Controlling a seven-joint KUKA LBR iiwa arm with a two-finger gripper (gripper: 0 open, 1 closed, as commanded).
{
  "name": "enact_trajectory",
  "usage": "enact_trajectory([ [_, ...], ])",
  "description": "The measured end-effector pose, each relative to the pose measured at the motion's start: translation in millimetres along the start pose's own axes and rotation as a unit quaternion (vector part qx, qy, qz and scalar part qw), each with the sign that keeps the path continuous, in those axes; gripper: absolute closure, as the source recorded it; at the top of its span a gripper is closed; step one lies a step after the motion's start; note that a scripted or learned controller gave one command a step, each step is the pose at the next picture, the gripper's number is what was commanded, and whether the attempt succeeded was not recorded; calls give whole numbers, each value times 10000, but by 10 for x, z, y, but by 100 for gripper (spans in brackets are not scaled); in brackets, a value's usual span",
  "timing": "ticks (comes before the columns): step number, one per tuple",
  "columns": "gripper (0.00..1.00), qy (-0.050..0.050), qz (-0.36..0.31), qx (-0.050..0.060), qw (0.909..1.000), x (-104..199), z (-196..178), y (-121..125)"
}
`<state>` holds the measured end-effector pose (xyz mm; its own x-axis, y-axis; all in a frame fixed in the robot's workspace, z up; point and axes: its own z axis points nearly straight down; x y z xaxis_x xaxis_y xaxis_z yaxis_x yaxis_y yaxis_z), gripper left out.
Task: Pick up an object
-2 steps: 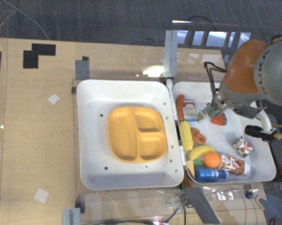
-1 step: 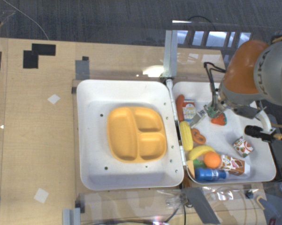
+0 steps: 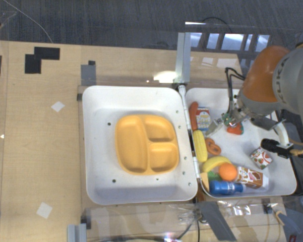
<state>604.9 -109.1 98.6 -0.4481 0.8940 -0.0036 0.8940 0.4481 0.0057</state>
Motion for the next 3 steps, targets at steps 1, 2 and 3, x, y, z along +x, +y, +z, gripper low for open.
enact_trajectory([
  [1,100,-26,-40,-35,10000,-4,-134,31],
  [2,0,-23,-43,-30,10000,0,-128,30],
  [3,0,3,1229,9,9924,-106,71,-52],
])
